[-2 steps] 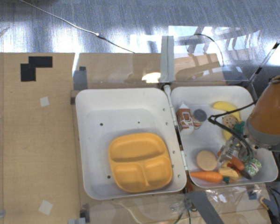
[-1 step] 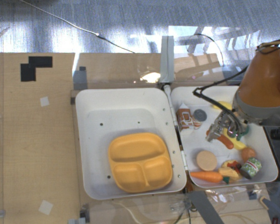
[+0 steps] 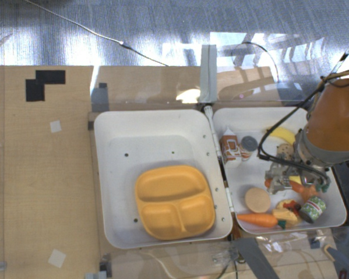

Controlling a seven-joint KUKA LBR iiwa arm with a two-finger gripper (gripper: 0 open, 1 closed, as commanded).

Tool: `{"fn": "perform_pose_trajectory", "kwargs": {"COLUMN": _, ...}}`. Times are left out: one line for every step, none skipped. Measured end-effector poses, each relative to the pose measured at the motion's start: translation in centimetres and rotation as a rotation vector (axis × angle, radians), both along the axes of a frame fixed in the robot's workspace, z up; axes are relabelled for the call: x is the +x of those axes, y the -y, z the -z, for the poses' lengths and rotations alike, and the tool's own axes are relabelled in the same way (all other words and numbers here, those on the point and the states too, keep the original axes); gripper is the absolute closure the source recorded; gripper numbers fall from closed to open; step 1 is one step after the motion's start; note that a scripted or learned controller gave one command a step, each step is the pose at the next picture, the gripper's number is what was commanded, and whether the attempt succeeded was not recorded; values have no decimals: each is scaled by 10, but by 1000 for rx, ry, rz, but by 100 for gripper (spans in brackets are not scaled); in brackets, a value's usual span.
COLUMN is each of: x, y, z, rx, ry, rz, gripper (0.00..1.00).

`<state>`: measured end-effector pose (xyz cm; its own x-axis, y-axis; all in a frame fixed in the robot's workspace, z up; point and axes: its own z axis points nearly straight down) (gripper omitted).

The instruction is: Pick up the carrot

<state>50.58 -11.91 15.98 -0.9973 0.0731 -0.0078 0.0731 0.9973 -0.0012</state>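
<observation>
Over the right bin [image 3: 341,217], my gripper [image 3: 286,177] hung low among the clutter, and from the slanted view above I could not tell its state or whether it had anything in it; nothing showed clearly as held. It sat well inside the bin, with an orange-red piece [image 3: 302,187] just beside it on the right and a round tan disc [image 3: 257,200] near it on the lower left. The carrot [image 3: 257,220] lay flat along the bin's front wall, its tip toward the divider, just below the disc and touching or nearly touching a yellow piece [image 3: 286,216] at its thick end. I judged the step was to reach it: I needed to shift toward the front-left corner, turn so my closing line crossed the carrot's long axis, and come down on its thicker middle. The front wall left little room, so I would have kept one side of my grasp clear of it. The disc might get nudged. A green can [image 3: 314,207] stood apart to the right, and a yellow tray [image 3: 174,201] lay in the left bin [image 3: 115,186].
</observation>
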Motion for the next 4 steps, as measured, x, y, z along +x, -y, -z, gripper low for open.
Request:
{"fn": "perform_pose_trajectory", "kwargs": {"x": 56, "y": -18, "z": -59, "rx": -4, "ry": 5, "rz": -525, "gripper": 100}}
{"fn": "perform_pose_trajectory", "kwargs": {"x": 18, "y": -22, "z": -12, "rx": -3, "ry": -3, "rz": -952, "gripper": 100}}
{"fn": "perform_pose_trajectory", "kwargs": {"x": 0, "y": 26, "z": -8, "rx": -11, "ry": -1, "rz": -1398, "gripper": 100}}
{"fn": "perform_pose_trajectory", "kwargs": {"x": -18, "y": 1, "z": 63, "rx": -6, "ry": -3, "rz": -1675, "gripper": 100}}
